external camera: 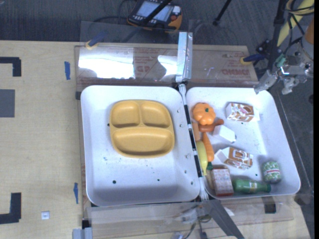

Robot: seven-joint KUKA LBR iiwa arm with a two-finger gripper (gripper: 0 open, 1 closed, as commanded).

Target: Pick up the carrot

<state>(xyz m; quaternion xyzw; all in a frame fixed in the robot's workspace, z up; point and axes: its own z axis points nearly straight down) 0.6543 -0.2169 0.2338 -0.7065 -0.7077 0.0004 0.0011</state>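
Note:
The carrot (207, 146) is a slim orange piece lying lengthwise in the right bin (286, 148), close to that bin's left wall. It rests against a yellow banana (201, 157) on its left, just below an orange pumpkin-like toy (203, 114). My gripper (277, 77) hangs over the right bin's far right corner, well away from the carrot, with nothing seen in it.
The right bin also holds two red-and-white cartons (240, 111) (238, 158), a small white block (227, 134), a red box (221, 179), a green bottle (250, 186) and a green can (271, 171). A yellow divided plate (142, 127) lies in the left bin (94, 148).

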